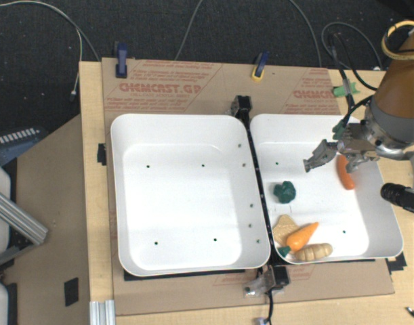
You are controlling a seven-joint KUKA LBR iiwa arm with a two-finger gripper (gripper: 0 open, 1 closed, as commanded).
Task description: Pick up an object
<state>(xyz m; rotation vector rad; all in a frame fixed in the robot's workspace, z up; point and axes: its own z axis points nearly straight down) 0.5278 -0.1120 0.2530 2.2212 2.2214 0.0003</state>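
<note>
Note that the gripper (343, 153) hangs over the right bin (369, 249) near its right edge, fingers spread, holding nothing. The orange object (345, 173) lies just beneath it, against that edge.

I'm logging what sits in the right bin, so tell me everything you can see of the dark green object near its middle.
The dark green object is a small, rounded, lumpy piece, teal-green and matte, perhaps a toy vegetable such as broccoli; finer detail is too small to tell. It lies on the floor of the right bin, close to the divider between the bins. It stands apart from everything: the tan piece and toy carrot lie below it in the view, and the gripper hovers above and to its right.
</note>
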